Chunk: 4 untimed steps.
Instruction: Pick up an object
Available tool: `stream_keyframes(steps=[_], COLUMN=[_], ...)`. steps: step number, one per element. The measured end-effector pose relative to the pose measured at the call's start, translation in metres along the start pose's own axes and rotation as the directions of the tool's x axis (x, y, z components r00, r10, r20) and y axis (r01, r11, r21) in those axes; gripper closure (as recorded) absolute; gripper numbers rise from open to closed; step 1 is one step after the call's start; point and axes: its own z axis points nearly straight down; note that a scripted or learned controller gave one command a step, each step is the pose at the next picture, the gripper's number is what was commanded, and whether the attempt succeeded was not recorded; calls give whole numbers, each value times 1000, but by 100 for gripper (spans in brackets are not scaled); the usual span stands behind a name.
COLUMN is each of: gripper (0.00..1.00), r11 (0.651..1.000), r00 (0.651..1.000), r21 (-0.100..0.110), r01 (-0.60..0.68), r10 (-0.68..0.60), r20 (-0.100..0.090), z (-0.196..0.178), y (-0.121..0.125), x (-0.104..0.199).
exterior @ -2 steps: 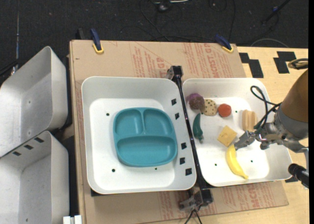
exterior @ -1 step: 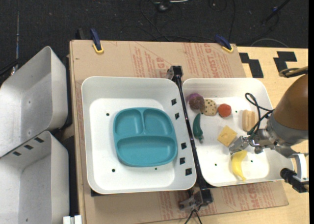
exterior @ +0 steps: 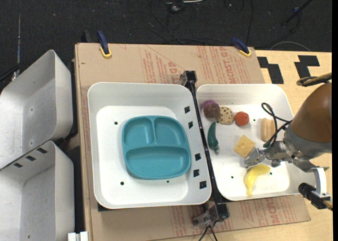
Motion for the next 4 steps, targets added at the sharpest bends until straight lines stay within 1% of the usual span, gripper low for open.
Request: stream_keyframes(steps=[1,4], gripper=[100,100], r11=[1000,1000], r00=[1000,1000], r21=[-3,-8], r01=[-1,5], r10=[1,-4], r20=[1,4], z=[-11,-144], y=[1,-2], x=[0,-3])
